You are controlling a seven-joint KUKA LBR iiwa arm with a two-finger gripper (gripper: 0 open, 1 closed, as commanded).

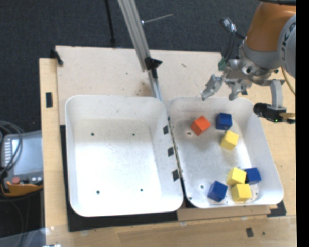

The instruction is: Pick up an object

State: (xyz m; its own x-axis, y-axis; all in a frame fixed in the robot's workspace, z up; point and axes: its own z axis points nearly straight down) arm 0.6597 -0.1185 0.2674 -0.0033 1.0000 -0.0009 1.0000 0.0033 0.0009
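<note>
camera view - metal jaws [224, 90] spread open, bare, above right bin [265, 143] of small matte cubes - orange cube [200, 125] nearest.

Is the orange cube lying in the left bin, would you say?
No, the orange cube lies in the right bin, near a blue cube.

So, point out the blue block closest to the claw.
The blue block at the far end of the right bin, beside the orange block. It lies just below the claw; the other two blue blocks sit at the bin's near end.
</note>
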